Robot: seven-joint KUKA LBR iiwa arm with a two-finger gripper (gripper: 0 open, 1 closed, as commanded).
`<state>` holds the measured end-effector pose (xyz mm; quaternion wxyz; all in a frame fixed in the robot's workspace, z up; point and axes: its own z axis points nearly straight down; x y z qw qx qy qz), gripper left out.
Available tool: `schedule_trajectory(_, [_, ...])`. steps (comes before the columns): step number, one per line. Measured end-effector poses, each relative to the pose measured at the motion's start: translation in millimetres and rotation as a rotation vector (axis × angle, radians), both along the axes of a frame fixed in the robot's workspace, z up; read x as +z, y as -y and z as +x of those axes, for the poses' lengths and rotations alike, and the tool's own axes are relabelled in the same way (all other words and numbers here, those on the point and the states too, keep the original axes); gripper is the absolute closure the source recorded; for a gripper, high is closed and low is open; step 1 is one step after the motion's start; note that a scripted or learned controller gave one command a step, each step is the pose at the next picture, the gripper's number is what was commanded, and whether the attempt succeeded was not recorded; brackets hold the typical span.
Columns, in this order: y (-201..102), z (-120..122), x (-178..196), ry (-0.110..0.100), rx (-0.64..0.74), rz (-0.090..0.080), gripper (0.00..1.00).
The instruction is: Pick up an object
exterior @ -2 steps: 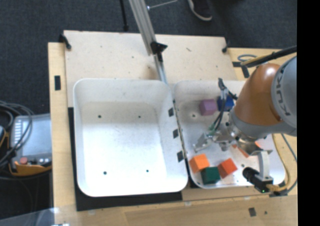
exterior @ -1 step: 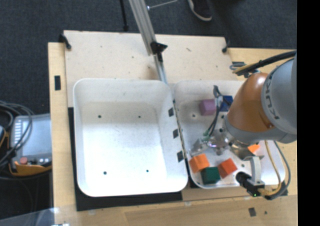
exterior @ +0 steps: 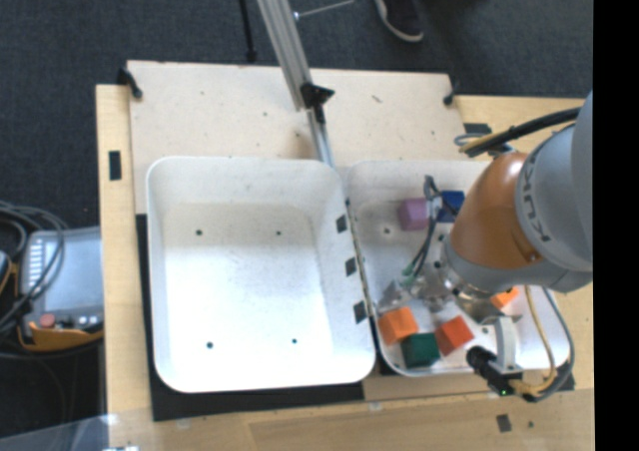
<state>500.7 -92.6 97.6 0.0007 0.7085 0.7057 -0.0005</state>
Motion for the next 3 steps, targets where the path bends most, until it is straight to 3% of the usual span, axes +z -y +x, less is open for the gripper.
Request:
schedule_trajectory(1, [0.4, 1.1, 11.3, 0.005, -0.007, 0.002, 1.00])
schedule_trajectory(3, [-2.3, 0.4, 137.5, 0.009, 0.008, 0.000, 1.00])
